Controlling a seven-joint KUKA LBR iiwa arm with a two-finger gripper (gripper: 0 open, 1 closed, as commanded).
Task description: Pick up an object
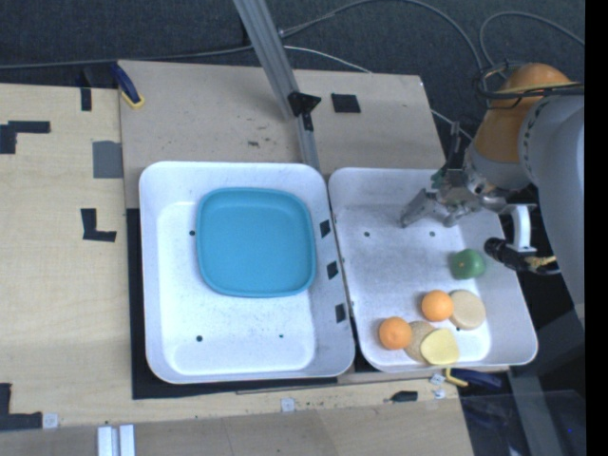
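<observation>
My gripper [427, 217] hangs over the far part of the right bin [380, 255], its fingers spread open with nothing between them. A small green ball [465, 264] lies to its near right, apart from the fingers. Closer to the bin's front edge lie two orange balls [437, 305] [394, 332], a beige round piece [466, 310] and a yellow round piece [440, 347], clustered together.
The left bin [171, 331] holds a blue square plate [255, 240]. A grey metal bar [275, 55] slants down from the top to the gap between the bins. The arm [532, 131] stands at the right edge, with cables behind it.
</observation>
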